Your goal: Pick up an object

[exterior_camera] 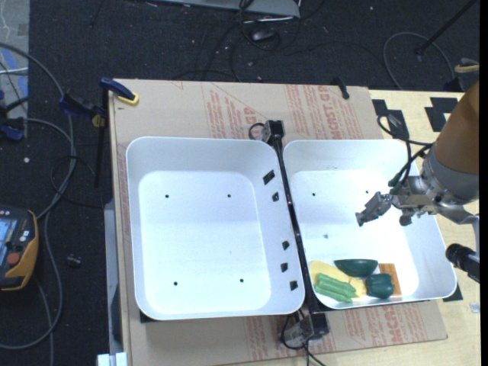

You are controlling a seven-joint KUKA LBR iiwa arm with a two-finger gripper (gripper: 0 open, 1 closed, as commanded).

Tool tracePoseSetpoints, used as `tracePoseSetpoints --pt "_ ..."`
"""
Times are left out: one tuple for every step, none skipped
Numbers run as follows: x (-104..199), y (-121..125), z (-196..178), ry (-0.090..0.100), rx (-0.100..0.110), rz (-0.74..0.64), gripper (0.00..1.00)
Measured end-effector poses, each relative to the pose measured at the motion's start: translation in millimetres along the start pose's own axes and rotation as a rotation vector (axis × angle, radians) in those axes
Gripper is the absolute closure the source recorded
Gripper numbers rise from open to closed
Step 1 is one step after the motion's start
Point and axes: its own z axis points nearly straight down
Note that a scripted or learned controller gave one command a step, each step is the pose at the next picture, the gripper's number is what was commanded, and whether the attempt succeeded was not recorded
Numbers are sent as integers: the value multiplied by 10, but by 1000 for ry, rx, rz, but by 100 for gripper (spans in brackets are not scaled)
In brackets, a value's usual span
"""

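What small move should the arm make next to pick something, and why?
Probably bring the tool toward the near edge of the right bin and lower it there. The objects, such as the green ridged piece and dark green bowl-shaped piece, lie clustered there, apart from the tool.

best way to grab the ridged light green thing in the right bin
Take the ridged light green piece across its narrow width near the middle, coming straight down from above. It lies flat and long, angled along the right bin's near-left corner, with a yellow piece and a dark green piece crowding it, so a side approach looks blocked.
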Motion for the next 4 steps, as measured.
tracePoseSetpoints --pt "1 0 -100 0 0 0 100" --pt "648 370 -1245 1 -11 -7 100" --pt "962 -26 -2401 1 -12 -2 100" --pt "1429 -35 -3092 1 -6 -4 100"
